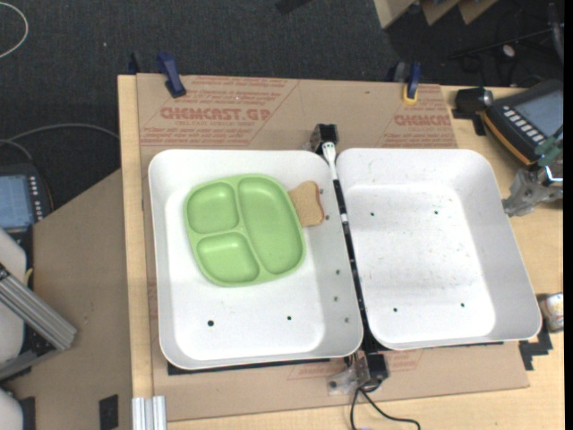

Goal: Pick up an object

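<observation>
Two shallow white bins sit side by side on the bench. The left bin holds a green divided plate with three compartments, lying flat toward its far side. A small tan, flat piece rests just beside the plate's right edge, touching it or nearly so, near the wall between the bins. The right bin shows bare white floor with small dark specks. How the claw stands cannot be told.

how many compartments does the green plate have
3. The green plate lies in the left bin. One compartment is at its upper left, one at its lower left, and a longer one runs down its right side, next to a tan block.
</observation>
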Tool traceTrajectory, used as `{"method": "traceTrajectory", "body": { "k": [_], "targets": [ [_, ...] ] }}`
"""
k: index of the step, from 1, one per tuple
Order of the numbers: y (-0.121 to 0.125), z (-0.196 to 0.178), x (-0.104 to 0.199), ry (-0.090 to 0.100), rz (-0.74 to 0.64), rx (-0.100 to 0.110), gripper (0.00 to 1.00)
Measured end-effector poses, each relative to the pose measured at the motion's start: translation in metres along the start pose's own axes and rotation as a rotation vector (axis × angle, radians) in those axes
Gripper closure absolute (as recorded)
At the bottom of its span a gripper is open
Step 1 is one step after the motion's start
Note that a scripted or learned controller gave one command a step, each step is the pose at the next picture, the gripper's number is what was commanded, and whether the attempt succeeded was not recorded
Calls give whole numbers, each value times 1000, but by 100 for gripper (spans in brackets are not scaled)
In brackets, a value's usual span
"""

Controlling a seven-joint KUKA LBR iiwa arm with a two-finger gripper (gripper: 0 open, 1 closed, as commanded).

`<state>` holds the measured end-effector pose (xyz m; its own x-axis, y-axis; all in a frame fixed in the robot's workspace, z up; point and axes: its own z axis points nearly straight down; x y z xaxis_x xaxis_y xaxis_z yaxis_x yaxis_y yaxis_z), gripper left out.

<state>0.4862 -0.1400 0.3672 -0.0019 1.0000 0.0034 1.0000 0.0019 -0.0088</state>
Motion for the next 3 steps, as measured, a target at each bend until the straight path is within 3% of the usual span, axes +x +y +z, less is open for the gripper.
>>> {"method": "traceTrajectory", "body": {
  "k": [1, 2, 3],
  "targets": [
    [20, -178, -15, -11, 1, -31, 100],
    [-9, -70, 10, 0, 2, 2, 100],
    [-7, 17, 70, 0, -4, 2, 100]
  ]
}}
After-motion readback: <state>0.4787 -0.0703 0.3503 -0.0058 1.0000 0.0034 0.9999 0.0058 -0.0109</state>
